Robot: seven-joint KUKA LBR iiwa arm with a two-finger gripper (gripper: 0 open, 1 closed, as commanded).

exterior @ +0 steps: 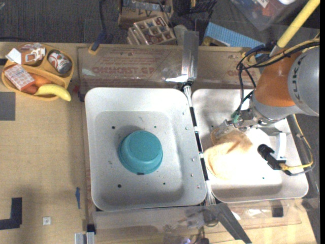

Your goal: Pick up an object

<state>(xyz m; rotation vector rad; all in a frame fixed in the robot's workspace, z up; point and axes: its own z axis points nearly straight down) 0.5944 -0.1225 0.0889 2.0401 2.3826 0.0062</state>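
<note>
We start with the desk (40, 161), which carries 2 shallow white bins side by side. The left bin (101, 111) holds a teal bowl (141, 152), upside down near its middle. The right bin (294, 187) holds a pale tan cloth (228, 154), lying flat and rumpled toward the bin's left half.

The arm (287, 85) reaches in from the right, and its gripper (223, 131) hangs low at the cloth's upper edge, blurred. We cannot tell how the jaws stand, nor whether they touch the fabric.

We judge the cloth to be the target: light, soft, limp, not fragile. It will sag and drape when lifted, and a flat patch gives the jaws nothing to bite. The best hold looks like a raised fold or the crumpled darker ridge near the upper edge, pinched from above. The bowl, by contrast, looks stiff, smooth and wide, likely to slip.
</note>
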